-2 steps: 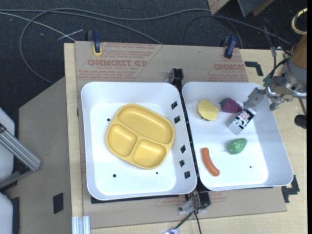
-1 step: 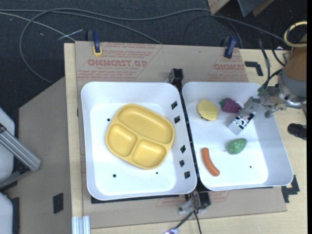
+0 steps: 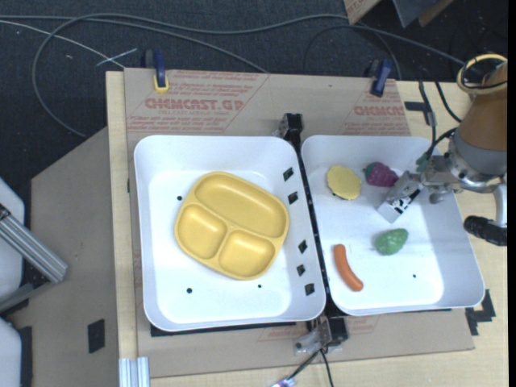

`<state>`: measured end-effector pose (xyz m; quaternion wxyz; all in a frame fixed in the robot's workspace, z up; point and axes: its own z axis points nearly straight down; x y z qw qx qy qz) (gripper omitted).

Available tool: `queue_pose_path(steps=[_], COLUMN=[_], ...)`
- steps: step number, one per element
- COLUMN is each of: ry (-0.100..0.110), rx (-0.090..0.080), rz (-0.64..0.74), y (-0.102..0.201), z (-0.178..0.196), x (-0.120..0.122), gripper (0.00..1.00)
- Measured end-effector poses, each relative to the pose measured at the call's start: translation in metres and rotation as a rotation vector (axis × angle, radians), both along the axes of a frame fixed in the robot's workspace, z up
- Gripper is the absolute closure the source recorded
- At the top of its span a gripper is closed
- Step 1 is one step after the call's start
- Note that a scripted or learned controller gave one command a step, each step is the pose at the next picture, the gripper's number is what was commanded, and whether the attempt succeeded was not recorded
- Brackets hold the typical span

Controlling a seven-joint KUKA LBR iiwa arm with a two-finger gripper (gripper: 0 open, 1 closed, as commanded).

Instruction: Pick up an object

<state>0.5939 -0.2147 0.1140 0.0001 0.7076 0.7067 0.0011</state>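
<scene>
An orange sausage-shaped toy (image 3: 347, 267) is seen nearest, low in the right shallow white bin (image 3: 451, 285). Just beyond it lies a green leafy plastic lump (image 3: 391, 241). A yellow three-compartment plastic tray (image 3: 232, 225) is set in the left white bin (image 3: 153, 240). Farther back, the two-finger gripper (image 3: 398, 203) is lowered above the right bin's floor, nothing being seen between its fingers; whether they are spread cannot be told. Beyond it rest a yellow rounded toy (image 3: 344, 182) and a purple grape-like cluster (image 3: 379, 173).
</scene>
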Motion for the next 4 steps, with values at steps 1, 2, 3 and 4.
queue_pose_path(steps=[1, 2, 3, 4], ry=[-0.008, -0.005, -0.005, -0.002], rx=[0.0, -0.003, -0.004, -0.003], rz=[0.002, 0.003, 0.002, 0.003], y=[0.001, 0.011, 0.009, 0.009], z=[0.015, 0.068, 0.124, 0.142], x=[0.003, 0.004, -0.004, -0.003], gripper=[1.0, 1.0, 1.0, 1.0])
